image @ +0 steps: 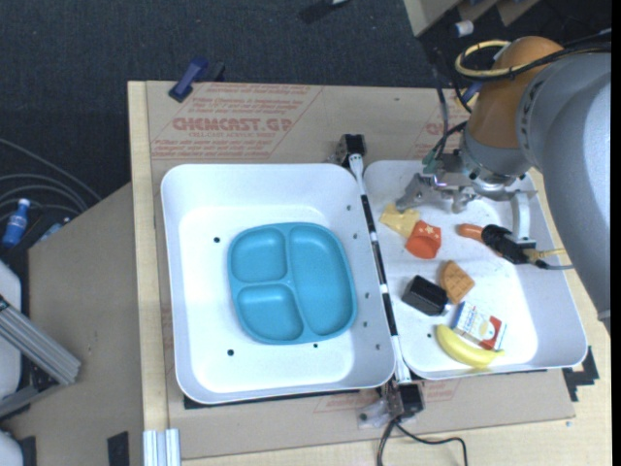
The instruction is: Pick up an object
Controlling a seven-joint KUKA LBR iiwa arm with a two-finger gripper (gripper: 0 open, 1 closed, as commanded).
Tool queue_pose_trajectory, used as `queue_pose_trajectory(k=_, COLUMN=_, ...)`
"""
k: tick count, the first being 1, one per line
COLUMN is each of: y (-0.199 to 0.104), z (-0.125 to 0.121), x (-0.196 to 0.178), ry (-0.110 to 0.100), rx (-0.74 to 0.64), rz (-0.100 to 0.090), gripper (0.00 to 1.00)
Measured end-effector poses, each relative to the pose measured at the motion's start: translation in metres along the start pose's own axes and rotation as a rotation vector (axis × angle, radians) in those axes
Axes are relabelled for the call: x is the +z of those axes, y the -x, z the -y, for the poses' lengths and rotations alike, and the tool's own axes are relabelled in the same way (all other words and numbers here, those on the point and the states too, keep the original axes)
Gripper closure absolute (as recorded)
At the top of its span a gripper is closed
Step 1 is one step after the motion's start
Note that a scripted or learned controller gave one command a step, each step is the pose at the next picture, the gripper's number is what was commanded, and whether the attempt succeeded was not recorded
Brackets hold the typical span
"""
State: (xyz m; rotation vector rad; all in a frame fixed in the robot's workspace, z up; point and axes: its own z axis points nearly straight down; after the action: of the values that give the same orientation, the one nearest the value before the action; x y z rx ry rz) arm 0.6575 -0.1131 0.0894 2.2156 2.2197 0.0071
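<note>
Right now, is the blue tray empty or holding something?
Empty: the blue tray shows bare blue in all three compartments.

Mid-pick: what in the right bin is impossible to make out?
Camera view: the far right corner and rim of the right bin, covered by the arm.
Whatever lies directly under the hand, hidden by it.
The small orange item beside the hand: partly covered, too small to identify.
Print on the small box: too small to read.
</note>
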Motion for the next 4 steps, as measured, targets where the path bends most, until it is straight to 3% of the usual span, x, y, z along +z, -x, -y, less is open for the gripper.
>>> queue_pose_trajectory(k=1, y=-0.014, z=0.069, x=0.004, ry=-0.007, rx=0.002, rz=-0.001, gripper=0.0)
queue_pose_trajectory(k=2, y=-0.012, z=0.066, x=-0.011, ry=0.004, rx=0.004, rz=0.004, gripper=1.0)
queue_pose_trajectory(k=3, y=-0.032, z=0.1, x=-0.143, ry=-0.005, rx=0.001, rz=0.0, gripper=1.0)
queue_pose_trajectory(k=4, y=-0.056, z=0.114, x=-0.173, ry=-0.005, rx=0.001, rz=0.0, gripper=1.0)
